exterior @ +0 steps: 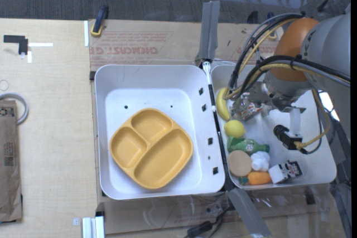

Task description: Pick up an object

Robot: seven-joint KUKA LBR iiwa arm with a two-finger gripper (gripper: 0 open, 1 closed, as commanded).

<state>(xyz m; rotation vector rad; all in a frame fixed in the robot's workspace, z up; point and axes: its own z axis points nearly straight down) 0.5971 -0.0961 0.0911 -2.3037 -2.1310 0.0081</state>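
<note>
Hanging over the right bin (329, 170), the gripper (246, 110) sits just above the lemon (235, 129).

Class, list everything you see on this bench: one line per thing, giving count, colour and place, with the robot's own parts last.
bins: two, white, side by side
plate: one, yellow, three compartments, in left bin
banana: one, yellow, right bin's left wall
lemon: one, yellow, below banana
green toy: one, green, below lemon
disc: one, tan, right bin's lower left
white lump: one, white, beside disc
carrot: one, orange, right bin's bottom edge
arm: one, grey with orange band, over right bin
tool: one, above right bin, near banana
</note>
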